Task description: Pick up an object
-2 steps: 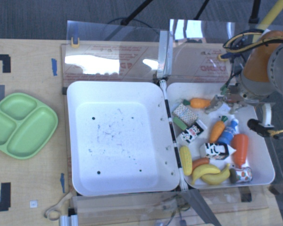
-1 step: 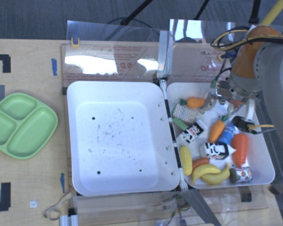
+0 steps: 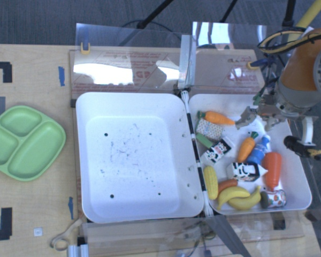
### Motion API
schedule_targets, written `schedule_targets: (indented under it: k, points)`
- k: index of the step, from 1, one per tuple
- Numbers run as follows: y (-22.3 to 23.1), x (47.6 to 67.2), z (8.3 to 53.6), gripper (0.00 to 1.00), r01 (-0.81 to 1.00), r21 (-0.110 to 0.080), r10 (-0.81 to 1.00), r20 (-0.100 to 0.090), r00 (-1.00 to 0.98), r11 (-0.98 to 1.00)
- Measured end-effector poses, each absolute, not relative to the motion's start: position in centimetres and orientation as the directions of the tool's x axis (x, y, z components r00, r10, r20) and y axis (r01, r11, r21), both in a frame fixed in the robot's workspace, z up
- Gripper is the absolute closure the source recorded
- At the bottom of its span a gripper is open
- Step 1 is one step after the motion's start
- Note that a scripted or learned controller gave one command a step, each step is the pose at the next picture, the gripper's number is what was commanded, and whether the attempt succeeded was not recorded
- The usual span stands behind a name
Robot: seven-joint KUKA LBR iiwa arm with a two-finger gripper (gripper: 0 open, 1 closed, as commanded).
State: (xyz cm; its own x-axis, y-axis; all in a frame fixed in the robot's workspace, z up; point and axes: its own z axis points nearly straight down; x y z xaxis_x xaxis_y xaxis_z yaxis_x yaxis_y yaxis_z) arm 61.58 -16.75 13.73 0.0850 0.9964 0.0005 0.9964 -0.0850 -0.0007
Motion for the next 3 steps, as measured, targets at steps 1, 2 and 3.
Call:
schedule_targets:
  k: [1,2,3]
  points:
    - [-19.3,62.6,8.6,0.00,0.993,0.001,0.993,0.000,0.119,-0.119]
    - [-13.7,61.4,8.7,0.00,0.939,0.002,0.939,0.002,0.345,-0.345]
    - [-12.1,63.0,8.6,0.00,0.971,0.005,0.971,-0.001,0.238,-0.238]
